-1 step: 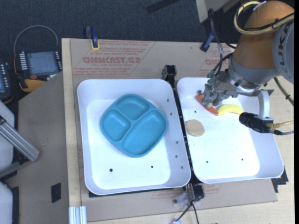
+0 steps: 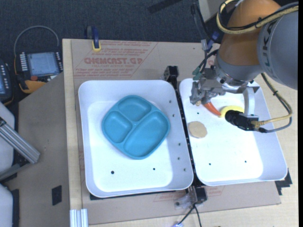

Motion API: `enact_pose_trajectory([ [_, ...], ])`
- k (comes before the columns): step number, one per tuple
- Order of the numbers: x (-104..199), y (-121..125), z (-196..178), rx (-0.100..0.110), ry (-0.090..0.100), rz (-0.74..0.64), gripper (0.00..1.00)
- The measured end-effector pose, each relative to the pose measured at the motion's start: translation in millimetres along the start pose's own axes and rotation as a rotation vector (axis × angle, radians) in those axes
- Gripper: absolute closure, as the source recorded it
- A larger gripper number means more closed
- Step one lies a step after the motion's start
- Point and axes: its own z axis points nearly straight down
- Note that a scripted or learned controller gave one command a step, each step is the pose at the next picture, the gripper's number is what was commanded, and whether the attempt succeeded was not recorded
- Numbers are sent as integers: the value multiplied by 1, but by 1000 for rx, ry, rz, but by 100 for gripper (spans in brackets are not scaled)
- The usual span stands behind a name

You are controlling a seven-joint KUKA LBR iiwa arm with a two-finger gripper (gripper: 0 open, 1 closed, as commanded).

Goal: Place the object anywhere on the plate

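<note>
A blue divided plate (image 2: 136, 126) with three compartments lies in the middle of the left bin (image 2: 94, 174). In the right bin (image 2: 236, 164), a small orange carrot-like piece (image 2: 213, 109) lies near the far left, with a yellow object (image 2: 232, 110) right beside it and a flat tan disc (image 2: 198, 129) just in front. My gripper (image 2: 200, 99) hangs over the far left part of the right bin, just left of the orange piece's upper end. Its fingers stand open, and I see nothing between them.
The grey arm with its orange band (image 2: 246, 27) reaches in from the upper right and covers the far side of the right bin. A black cable plug (image 2: 239, 120) hangs by the yellow object. A black clip (image 2: 171, 73) sits between the bins.
</note>
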Motion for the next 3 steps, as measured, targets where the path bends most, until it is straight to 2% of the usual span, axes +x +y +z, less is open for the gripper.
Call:
enact_pose_trajectory([
  [1,43,19,12,0,0,1,100],
  [2,96,31,5,-1,1,-1,100],
  [3,122,31,26,7,0,3,100],
])
